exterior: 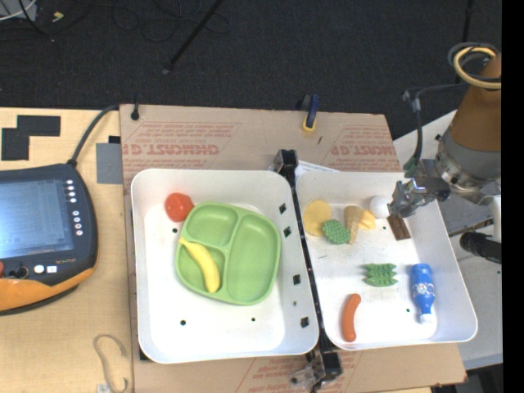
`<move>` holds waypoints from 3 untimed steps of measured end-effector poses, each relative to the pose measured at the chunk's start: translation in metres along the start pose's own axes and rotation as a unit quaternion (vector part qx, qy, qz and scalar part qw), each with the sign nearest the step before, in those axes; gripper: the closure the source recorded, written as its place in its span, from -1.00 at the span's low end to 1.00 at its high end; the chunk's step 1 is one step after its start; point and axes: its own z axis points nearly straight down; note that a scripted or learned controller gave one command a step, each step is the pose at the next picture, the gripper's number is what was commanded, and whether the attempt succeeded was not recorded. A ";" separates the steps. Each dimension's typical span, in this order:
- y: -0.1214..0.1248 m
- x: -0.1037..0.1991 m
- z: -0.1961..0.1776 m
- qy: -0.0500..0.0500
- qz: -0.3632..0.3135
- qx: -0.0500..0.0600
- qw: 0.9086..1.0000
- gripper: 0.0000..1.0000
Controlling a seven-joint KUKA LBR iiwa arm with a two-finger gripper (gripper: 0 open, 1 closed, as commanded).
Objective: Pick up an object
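Pincer point(403, 205) over right shallow white bin point(458, 318), upper right edge; open/shut can't tell. Small brown block point(399, 228) just below it, w/ blue plastic bottle point(422, 291) nearer front

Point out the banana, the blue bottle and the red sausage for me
banana point(202, 266), camera view, middle of its curved body, in the green plate.
blue bottle point(422, 288), camera view, middle of its body, right bin.
red sausage point(350, 317), camera view, middle of its length, right bin.

Banana point(202, 266) on green plate point(246, 260), left bin point(147, 301); sausage point(350, 317) right bin point(458, 301).
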 end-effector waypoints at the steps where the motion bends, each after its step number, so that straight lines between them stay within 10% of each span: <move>1: 0.017 0.051 0.015 0.001 -0.001 0.001 1.000 1.00; 3: 0.028 0.129 0.005 0.000 0.000 0.001 1.000 1.00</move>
